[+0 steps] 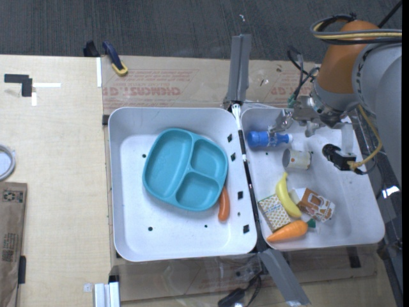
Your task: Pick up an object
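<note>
A pale wooden bench (51, 171) holds two shallow white bins side by side, with brown cardboard (166, 85) lying flat behind them and dark floor beyond that. Nearest in the right bin (364, 229) lies a pointy orange toy carrot (289, 231) with a little green end. Just behind it sit a small square snack packet (273, 211) and a shiny crinkly packet (316, 204). A curved yellow banana (286, 196) lies between those two packets, touching the square one. Farther back stands a small round grey cup (298, 159), and behind that a blue bottle (268, 138) lies on its side. The left bin (128, 235) holds a smooth blue plate (185, 169) with three sections. A small orange sausage (223, 206) lies just beside the plate's near right edge. At the far end of the right bin, the grey arm with its orange band (339, 62) reaches in, and the metal gripper (295, 117) hangs just above and behind the blue bottle. I cannot tell how it is set.
</note>
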Robot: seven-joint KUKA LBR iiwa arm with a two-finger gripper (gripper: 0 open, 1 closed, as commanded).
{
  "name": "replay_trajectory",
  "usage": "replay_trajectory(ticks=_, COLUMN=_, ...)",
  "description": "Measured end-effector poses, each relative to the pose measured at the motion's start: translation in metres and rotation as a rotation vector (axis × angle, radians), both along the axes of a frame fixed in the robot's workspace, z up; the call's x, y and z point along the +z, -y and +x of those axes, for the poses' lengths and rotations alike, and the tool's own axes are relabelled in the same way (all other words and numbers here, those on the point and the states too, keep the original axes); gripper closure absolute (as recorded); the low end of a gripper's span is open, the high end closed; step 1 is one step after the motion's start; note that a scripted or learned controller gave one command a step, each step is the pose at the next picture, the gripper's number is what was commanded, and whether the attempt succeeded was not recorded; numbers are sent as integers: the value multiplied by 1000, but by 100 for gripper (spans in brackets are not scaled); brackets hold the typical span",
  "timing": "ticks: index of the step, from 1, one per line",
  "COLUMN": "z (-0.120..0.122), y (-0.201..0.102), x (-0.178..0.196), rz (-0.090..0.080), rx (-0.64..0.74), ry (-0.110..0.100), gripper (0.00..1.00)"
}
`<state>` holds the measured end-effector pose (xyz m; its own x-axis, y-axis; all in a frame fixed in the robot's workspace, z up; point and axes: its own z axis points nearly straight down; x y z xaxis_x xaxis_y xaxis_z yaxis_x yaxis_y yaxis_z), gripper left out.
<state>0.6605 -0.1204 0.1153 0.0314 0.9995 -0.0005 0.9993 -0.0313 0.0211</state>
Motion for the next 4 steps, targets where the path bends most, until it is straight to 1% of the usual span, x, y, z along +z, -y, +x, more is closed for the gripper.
replay_trajectory(ticks=1, z=-12, y=-4, x=-7, rz=1, rx=-9, ry=10, gripper=0)
replay_trajectory(ticks=2, z=-23, y=6, x=-7, rz=4, rx=-55, ry=8, gripper=0)
replay_trajectory(ticks=3, z=-10, y=-75, x=78, rz=3, rx=-175, ry=-20, gripper=0)
replay_trajectory(ticks=4, z=-36, y=-23, x=-24, rz=1, rx=-8, ry=-22, gripper=0)
